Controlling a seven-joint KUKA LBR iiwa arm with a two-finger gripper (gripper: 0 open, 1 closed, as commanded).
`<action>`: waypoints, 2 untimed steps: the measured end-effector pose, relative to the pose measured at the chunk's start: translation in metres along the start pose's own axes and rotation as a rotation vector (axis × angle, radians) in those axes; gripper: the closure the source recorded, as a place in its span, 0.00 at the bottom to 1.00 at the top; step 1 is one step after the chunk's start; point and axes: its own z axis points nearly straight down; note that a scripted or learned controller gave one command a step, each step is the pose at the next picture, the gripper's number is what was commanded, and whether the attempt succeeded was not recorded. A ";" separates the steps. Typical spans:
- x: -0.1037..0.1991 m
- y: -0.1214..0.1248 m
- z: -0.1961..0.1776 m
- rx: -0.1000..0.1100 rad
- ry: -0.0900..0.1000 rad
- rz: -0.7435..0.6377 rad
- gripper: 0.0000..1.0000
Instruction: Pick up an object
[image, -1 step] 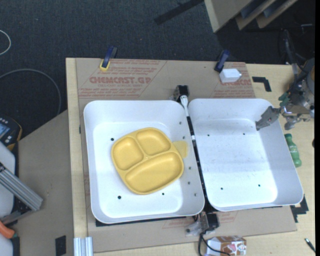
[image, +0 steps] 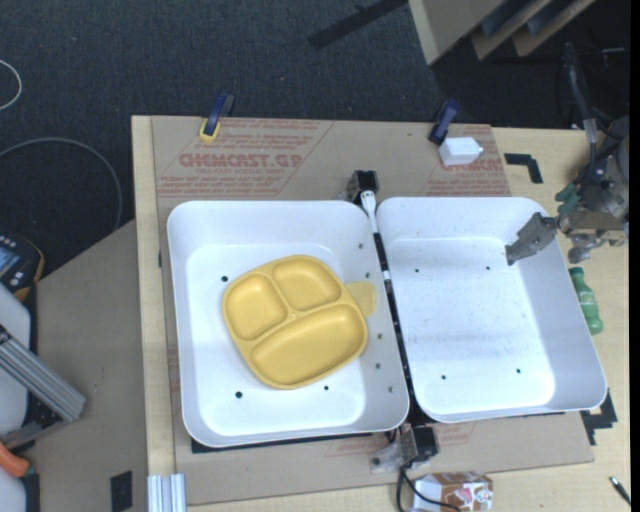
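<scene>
A yellow three-compartment plate (image: 295, 320) lies flat in the left bin (image: 190, 240), slightly turned. A small pale yellow piece (image: 362, 297) pokes out from under its right edge. My gripper (image: 552, 245) hangs at the right bin's (image: 470, 380) far right corner, above the rim. It is open, with one grey finger (image: 524, 241) reaching over the bin floor and nothing between the fingers. The gripper is far to the right of the plate.
A green cylindrical item (image: 588, 300) lies outside the right bin's right rim, just below the gripper. A white block (image: 460, 151) and two blue clamps (image: 215, 116) (image: 444, 121) sit on the board behind the bins. Cables and a connector (image: 363, 186) run along the gap between the bins.
</scene>
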 end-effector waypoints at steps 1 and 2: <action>0.027 -0.044 -0.059 0.002 -0.001 0.002 0.00; 0.162 -0.041 -0.136 -0.005 0.003 -0.011 0.00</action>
